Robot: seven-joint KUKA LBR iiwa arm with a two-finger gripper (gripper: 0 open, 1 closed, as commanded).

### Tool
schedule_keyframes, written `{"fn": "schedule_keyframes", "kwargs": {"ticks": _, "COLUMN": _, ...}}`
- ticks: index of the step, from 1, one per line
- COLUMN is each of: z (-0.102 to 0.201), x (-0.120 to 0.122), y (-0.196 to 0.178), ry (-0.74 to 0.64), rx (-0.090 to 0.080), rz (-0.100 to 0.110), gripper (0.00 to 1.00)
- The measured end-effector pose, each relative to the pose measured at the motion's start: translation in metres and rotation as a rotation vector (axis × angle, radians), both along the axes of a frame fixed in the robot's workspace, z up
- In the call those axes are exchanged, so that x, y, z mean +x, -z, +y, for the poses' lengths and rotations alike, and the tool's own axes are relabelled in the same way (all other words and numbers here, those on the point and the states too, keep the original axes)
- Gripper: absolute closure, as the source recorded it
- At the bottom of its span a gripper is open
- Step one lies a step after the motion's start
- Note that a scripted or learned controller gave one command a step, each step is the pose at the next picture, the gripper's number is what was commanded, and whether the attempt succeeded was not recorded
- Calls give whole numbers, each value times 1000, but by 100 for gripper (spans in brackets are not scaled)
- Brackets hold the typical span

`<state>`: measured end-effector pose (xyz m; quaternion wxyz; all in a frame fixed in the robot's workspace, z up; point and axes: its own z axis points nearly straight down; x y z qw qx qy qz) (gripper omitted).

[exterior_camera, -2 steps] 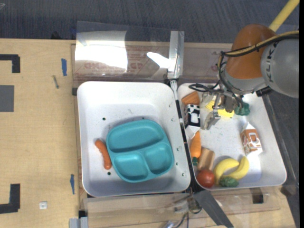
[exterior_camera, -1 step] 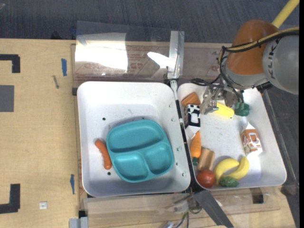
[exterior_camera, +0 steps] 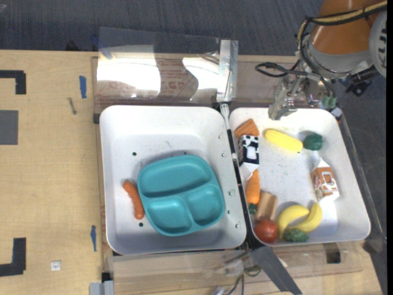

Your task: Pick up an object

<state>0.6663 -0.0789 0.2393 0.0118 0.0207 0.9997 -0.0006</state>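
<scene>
Camera view: the gripper is seen at about one o'clock, hung over the far rim of the right bin, above the toys rather than among them. Whether the jaws are apart or together cannot be told; nothing is seen between them. The placement is judged to be a hover ahead of a descent.

The nearest candidate, a yellow corn cob, is laid just below the gripper, lengthwise from ten to four o'clock, smooth and rounded. A green ball-like toy lies at its three o'clock. A banana and a tomato are crowded along the near edge. In the left bin, a teal divided plate is kept, with a sausage at its nine o'clock.
</scene>
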Motion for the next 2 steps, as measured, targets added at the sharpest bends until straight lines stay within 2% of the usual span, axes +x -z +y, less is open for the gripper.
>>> {"fn": "schedule_keyframes", "kwargs": {"ticks": 1, "z": 1, "x": 0, "y": -5, "ry": -1, "rx": 0, "rz": 1, "gripper": 100}}
{"fn": "schedule_keyframes", "kwargs": {"ticks": 2, "z": 19, "x": -36, "y": 16, "ry": -555, "rx": -4, "rz": 18, "gripper": 100}}
